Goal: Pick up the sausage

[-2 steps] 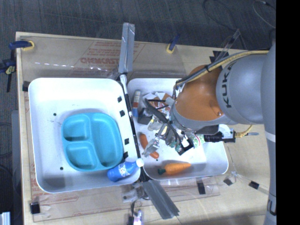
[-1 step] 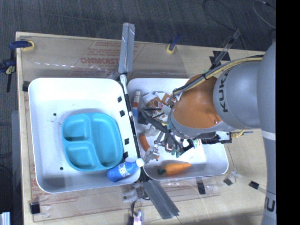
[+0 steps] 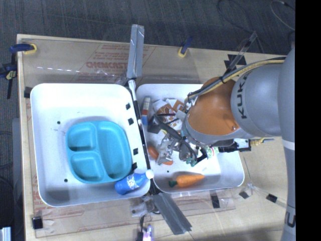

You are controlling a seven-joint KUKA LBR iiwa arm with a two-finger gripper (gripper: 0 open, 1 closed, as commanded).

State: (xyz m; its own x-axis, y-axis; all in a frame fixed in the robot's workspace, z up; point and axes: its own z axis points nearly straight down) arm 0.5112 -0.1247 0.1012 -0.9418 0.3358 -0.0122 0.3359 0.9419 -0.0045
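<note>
Hovering beside the carrot (image 3: 186, 179), the gripper (image 3: 175, 152), its state impossible to tell, is needing a centred descent on the sausage (image 3: 153, 152).

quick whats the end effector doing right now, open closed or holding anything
End effector: down among the clutter in the right bin, above the carrot; open or closed cannot be told, nor whether it holds anything.

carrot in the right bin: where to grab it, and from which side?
Grip the carrot across its thick orange middle, coming straight down from above. It lies flat, lengthwise along the near wall of the right bin, green end to the left. A sideways approach would likely hit that wall, and the tapered ends give less to hold.
</note>
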